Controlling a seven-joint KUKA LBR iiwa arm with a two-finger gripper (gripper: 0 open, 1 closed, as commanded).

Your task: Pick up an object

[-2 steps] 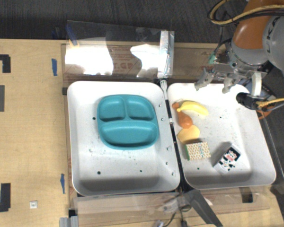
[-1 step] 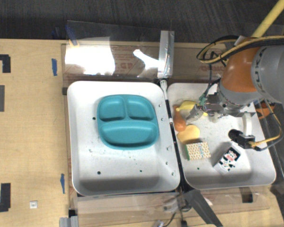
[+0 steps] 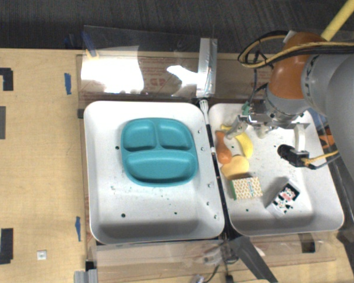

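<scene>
a: smooth teal plastic divided plate (image 3: 159, 150), three compartments, rounded corners, sitting mid-frame in the left white bin (image 3: 106, 217).

b: in the right white bin (image 3: 324, 211), upper left corner: glossy yellow banana (image 3: 244, 144), orange rounded piece (image 3: 223, 152), yellow-orange wedge (image 3: 236, 167). below these, a patterned card box (image 3: 247, 188) and a black-and-white printed packet (image 3: 285, 197); print too small to read.

a: gripper (image 3: 252, 118) just above the banana; can't tell whether clenched or released.

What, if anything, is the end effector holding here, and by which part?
It cannot be told. The end effector is low over the right bin, close to the banana, but the view does not settle whether anything is gripped.
</scene>
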